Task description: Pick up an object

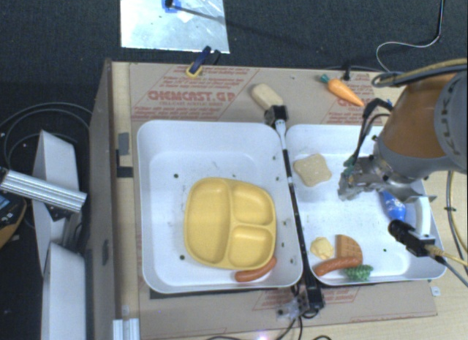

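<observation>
Here, line by line:

Gripper (353, 183): it hangs low over the right bin (333, 135), near the middle of its floor. I cannot tell if it is open or closed, and no thing is seen in it.

Bread slice (313, 170): pale, flat on the bin floor, just beside the gripper toward the left bin.

Blue object (390, 205): close behind the gripper, partly under the wrist.

Toy food pile: below the gripper at the near wall lie a sausage (336, 264), a waffle piece (349, 246), a small yellow piece (321, 246) and a green piece (357, 273).

Left bin (164, 148): well apart from the gripper; it holds a yellow divided plate (229, 222) and a second sausage (256, 270) at the plate's near edge.

Carrot (341, 90): on the cardboard, beyond the right bin.
</observation>
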Robot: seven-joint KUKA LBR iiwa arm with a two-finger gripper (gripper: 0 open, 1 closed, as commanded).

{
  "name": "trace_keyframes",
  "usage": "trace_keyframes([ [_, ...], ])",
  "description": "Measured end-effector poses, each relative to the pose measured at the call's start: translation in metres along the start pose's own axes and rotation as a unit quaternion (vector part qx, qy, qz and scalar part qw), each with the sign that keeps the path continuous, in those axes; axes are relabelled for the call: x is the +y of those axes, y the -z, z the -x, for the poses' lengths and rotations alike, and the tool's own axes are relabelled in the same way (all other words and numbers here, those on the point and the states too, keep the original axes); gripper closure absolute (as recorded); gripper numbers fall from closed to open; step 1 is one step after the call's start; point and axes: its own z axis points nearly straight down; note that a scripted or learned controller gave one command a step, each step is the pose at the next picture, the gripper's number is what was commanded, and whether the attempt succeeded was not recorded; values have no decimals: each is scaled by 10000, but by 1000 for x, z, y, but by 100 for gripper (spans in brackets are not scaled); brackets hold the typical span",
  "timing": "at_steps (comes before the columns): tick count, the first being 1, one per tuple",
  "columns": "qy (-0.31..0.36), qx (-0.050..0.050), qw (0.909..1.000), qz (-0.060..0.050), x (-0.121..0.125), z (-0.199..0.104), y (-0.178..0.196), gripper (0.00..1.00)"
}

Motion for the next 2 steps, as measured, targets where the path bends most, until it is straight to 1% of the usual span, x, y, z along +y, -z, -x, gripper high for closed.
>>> trace_keyframes([
  [1,-2,0,10000,-7,0,0,-1,0],
  [2,-12,-1,10000,-18,-22,38,-78,0],
])
